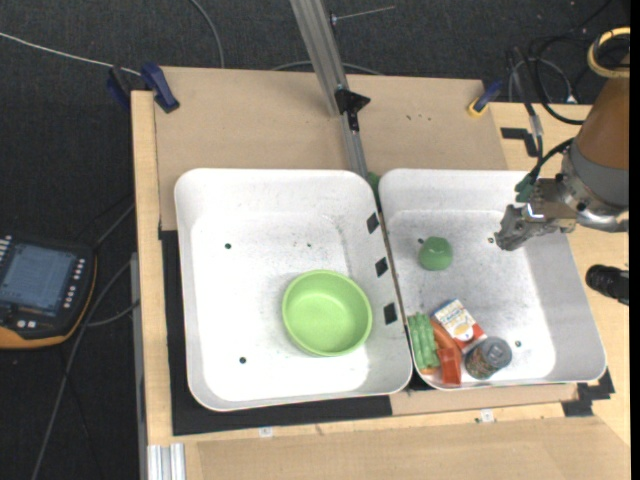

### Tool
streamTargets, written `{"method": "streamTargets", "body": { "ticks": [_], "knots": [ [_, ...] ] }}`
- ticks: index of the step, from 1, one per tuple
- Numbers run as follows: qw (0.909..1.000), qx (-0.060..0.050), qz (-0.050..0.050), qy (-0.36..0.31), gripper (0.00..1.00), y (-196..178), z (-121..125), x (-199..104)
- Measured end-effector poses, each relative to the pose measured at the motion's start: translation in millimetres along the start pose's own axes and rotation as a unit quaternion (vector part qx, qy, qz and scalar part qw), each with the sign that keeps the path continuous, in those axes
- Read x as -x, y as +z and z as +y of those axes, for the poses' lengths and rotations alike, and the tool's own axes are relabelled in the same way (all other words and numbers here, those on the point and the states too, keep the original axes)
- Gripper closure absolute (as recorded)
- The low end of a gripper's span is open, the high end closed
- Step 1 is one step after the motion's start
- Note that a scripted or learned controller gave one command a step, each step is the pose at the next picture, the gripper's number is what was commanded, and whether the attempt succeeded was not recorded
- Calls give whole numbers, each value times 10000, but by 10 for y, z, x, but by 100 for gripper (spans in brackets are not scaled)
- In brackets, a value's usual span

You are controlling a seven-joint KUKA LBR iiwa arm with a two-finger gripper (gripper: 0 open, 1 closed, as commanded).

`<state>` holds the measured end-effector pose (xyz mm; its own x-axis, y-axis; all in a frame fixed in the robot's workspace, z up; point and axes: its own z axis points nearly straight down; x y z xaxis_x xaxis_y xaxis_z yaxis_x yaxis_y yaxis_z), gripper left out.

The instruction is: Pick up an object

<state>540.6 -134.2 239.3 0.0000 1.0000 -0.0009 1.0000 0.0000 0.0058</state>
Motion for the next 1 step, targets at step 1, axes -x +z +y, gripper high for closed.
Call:
{"method": "streamTargets", "body": {
  "ticks": [1],
  "knots": [
    [10000, -17, 3, -1, 100, -229, 6, 0]
  ]
}}
